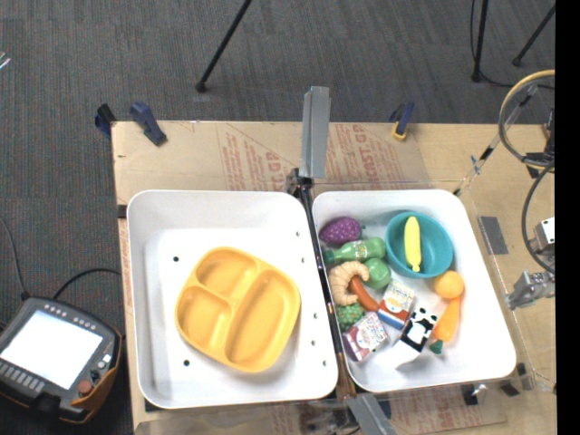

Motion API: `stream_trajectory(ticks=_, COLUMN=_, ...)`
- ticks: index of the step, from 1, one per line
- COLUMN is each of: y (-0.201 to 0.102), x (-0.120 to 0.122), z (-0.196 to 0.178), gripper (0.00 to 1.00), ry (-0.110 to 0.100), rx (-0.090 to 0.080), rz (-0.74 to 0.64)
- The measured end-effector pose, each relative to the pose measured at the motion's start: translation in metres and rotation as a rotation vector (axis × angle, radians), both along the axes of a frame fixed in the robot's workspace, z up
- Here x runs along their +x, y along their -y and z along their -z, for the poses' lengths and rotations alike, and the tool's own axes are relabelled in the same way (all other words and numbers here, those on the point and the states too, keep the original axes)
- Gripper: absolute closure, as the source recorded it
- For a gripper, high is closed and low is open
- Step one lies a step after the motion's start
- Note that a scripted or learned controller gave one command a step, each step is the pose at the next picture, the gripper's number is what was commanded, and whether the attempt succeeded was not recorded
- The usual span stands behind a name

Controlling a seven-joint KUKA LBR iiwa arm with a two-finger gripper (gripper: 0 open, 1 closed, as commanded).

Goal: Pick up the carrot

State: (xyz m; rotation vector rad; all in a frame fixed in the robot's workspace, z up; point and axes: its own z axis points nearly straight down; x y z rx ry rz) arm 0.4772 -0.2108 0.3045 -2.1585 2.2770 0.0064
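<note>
From where I stand, the left bin (pixel 145 243) carries one yellow divided plate (pixel 238 308), sitting alone. The right bin (pixel 485 333) is crowded: one purple grape bunch (pixel 340 231), one green bottle-shaped toy (pixel 361 251), one croissant (pixel 347 282), one hot dog (pixel 366 293), and one teal bowl (pixel 420 245) with a single yellow corn cob (pixel 412 243) inside. Then one orange fruit (pixel 449 285), and just beneath it, touching, the carrot (pixel 448 321), lying near upright by the bin's right wall with a black-and-white carton (pixel 418 329) pressed against its left side. At the far right edge a bit of grey metal, likely the claw (pixel 528 288), sits outside the bin; how wide it stands I cannot tell. I'd come straight down on the carrot's middle, fingers across its narrow width, staying clear of carton and fruit.
</note>
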Motion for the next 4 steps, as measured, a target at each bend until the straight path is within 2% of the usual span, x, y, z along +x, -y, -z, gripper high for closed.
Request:
stream_trajectory(ticks=1, y=0.000, x=0.000, z=-0.002, gripper=1.00, ry=0.001, rx=0.001, rz=-0.342)
stream_trajectory(ticks=2, y=-0.019, x=-0.002, z=0.066, gripper=1.00, ry=-0.002, rx=0.005, rz=-0.667)
stream_trajectory(ticks=3, y=-0.009, x=-0.001, z=0.052, gripper=1.00, ry=0.003, rx=0.003, rz=-0.981)
stream_trajectory(ticks=4, y=-0.002, x=0.008, z=-0.008, gripper=1.00, ry=0.006, rx=0.000, rz=-1.117)
